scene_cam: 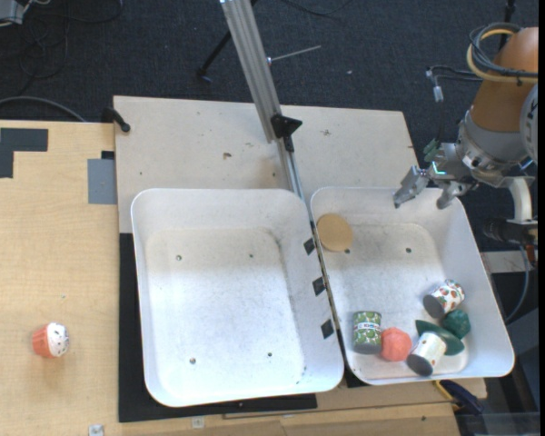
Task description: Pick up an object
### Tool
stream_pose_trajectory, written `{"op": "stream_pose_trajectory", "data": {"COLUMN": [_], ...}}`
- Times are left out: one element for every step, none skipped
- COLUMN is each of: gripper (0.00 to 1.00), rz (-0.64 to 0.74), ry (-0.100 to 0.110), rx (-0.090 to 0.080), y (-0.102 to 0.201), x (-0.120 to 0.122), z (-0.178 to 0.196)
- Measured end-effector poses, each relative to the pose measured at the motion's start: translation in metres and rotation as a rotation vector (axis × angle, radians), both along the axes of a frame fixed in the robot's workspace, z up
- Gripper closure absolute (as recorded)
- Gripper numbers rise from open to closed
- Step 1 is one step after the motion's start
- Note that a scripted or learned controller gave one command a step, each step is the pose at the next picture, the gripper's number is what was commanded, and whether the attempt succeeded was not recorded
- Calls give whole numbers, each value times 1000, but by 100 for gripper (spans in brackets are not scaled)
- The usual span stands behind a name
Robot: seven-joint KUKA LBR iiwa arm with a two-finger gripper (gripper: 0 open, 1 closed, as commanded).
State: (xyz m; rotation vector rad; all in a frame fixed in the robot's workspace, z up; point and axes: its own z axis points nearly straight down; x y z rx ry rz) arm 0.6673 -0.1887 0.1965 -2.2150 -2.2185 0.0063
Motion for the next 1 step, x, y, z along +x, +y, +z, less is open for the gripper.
{"op": "stream_pose_trajectory", "data": {"gripper": [0], "rz": [3], "ry": [-4], "rx": [-1], "y": [1], "x": [1], "z": [3]}}
